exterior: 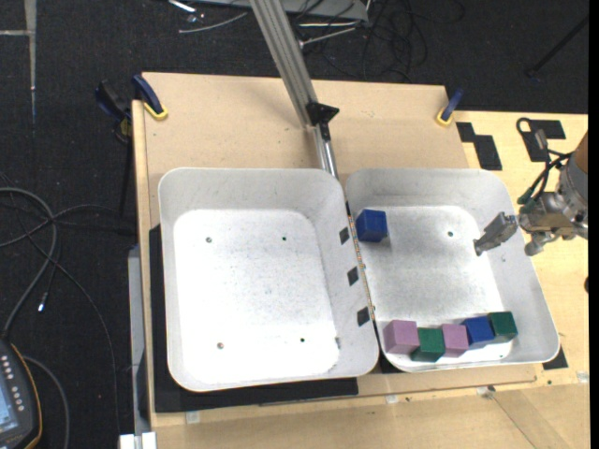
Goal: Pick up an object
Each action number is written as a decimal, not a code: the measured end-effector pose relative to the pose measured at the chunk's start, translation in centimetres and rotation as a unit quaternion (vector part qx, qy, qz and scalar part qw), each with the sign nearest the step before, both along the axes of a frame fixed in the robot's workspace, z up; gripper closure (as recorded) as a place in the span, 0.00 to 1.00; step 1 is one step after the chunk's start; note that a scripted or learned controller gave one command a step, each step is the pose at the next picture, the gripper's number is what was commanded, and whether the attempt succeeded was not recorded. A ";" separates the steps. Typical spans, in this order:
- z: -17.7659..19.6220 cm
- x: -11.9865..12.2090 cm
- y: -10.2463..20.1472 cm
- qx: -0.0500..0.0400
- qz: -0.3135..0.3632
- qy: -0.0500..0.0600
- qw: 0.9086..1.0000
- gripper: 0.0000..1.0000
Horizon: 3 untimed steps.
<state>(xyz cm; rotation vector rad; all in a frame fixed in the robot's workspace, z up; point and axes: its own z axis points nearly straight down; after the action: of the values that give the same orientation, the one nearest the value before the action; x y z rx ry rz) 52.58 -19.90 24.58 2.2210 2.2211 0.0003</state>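
Observation:
A blue cube (372, 224) sits alone near the left wall of the right bin (524, 251). Along that bin's front edge lies a row of cubes: a pink one (401, 336), a green one (430, 342), a second pink one (455, 337), a blue one (479, 329) and a dark green one (503, 324). My gripper (513, 235) hangs over the bin's right rim with its two fingers (493, 233) spread apart and nothing between them. It is well right of the lone blue cube and above the row.
The left bin (187, 204) stands beside the right one, divided by a rim with black clips (353, 274). A slanted metal pole (285, 50) reaches down to the bins' back junction. Clamps (150, 96) sit at the bench's back corners.

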 end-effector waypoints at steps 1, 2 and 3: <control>-15.1 1.7 -2.4 0.002 0.000 -0.001 1.000 0.00; 5.8 0.2 -1.3 -0.002 0.002 -0.005 1.000 0.00; -9.7 0.5 -2.5 0.001 -0.001 0.004 1.000 0.00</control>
<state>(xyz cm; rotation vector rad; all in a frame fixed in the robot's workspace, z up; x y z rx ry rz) 53.11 -22.39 14.87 2.2278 2.2242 -0.0059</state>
